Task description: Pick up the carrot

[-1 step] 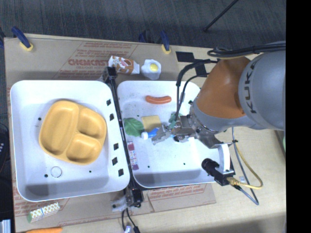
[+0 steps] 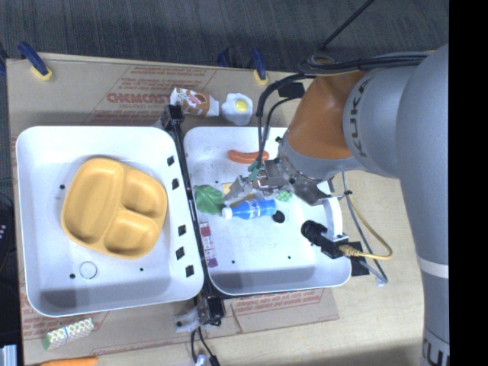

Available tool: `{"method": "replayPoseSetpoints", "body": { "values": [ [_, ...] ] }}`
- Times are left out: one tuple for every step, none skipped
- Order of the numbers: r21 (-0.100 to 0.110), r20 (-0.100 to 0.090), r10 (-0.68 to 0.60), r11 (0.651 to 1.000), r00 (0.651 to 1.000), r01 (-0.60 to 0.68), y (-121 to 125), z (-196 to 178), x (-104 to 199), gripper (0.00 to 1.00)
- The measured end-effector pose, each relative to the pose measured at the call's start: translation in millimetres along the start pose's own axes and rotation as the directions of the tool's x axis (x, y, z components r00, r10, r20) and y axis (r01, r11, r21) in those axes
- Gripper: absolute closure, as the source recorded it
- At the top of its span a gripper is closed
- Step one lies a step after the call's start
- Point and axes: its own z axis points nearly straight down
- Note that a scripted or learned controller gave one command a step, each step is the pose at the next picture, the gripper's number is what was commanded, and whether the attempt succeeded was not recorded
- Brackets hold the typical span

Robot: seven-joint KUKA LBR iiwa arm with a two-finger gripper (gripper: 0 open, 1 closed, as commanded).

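From above, the carrot [image 2: 245,156] lies at the back of the right bin [image 2: 305,277], just beside the gripper [image 2: 255,180], which hovers between it and the blue bottle [image 2: 254,208]. Whether it is open, I cannot tell. The approach looks underway; next, it likely must centre over the carrot.

A cardboard-covered bench [image 2: 137,90] is bearing two white bins side by side, the left bin [image 2: 34,204] and the right bin [image 2: 267,273]. A small carton [image 2: 191,101] and a yellow-and-white toy [image 2: 238,107] are lying on the cardboard just behind the bins
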Motion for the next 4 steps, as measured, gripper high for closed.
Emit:
{"method": "replayPoseSetpoints", "body": {
  "values": [
    [-0.001, 0.002, -0.305, 0.952, 0.952, 0.305, 83.3, 51.3, -22.5, 0.00],
    [0.002, -0.001, 0.011, 1.000, 1.000, -0.011, 51.9, 85.1, -18.8, 0.00],
    [0.004, -0.001, 0.007, 1.000, 1.000, -0.007, 52.1, 74.9, -18.6, 1.00],
    [-0.002, 0.002, -0.267, 0.964, 0.964, 0.267, 71.0, 85.1, -6.0, 1.00]
  ]
}}
